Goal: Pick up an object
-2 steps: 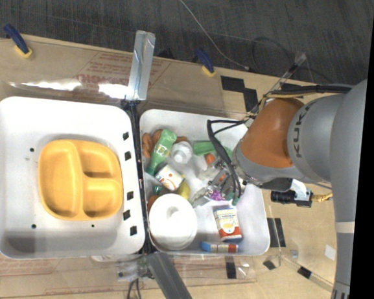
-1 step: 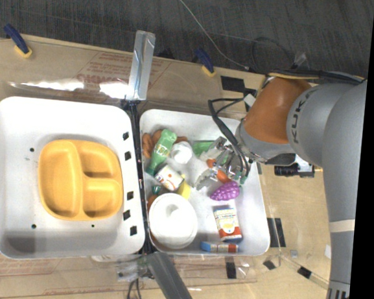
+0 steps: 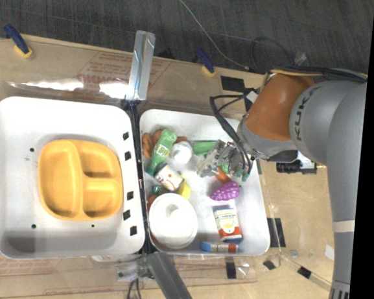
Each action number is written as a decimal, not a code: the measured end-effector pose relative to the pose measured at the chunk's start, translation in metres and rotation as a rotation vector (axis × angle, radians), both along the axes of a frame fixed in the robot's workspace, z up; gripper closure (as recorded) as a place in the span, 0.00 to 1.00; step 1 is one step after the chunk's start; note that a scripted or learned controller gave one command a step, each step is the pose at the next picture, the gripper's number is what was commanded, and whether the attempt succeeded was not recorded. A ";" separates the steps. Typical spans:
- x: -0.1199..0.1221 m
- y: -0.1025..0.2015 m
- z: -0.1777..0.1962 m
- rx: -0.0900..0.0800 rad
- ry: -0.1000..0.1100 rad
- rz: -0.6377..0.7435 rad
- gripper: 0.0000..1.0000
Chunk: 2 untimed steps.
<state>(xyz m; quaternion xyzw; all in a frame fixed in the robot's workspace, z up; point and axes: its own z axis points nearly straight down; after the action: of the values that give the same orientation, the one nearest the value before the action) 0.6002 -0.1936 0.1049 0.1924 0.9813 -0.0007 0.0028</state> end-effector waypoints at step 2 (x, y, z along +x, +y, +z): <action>0.000 0.001 0.000 0.000 0.001 0.001 0.00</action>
<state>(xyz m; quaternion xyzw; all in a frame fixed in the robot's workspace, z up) 0.6000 -0.1931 0.1044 0.1921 0.9814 -0.0006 0.0023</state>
